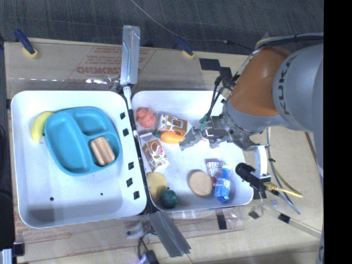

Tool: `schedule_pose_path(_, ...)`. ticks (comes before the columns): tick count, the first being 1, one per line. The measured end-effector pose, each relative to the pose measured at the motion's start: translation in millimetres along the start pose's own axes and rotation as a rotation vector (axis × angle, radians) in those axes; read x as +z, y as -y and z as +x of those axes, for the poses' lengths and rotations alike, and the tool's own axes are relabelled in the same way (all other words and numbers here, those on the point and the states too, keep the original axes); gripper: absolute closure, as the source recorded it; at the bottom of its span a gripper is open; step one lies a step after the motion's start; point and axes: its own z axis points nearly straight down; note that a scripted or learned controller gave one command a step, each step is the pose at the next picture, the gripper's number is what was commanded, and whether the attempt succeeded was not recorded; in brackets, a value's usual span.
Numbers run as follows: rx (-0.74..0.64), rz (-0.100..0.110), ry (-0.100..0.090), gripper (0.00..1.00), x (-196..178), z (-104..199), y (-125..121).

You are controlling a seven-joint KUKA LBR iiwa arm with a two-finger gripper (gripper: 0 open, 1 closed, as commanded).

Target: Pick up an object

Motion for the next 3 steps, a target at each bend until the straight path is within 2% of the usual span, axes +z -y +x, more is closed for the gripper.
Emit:
schedule_pose_path(1,0.061,-0.026,0.005,0.00,97,12,-39)
schedule_pose_path(2,-0.097,-0.006,0.004,0.00,117,10,-97)
schedule_pose_path(3,-0.101,-0.005,0.002,1.00,107,11,-97)
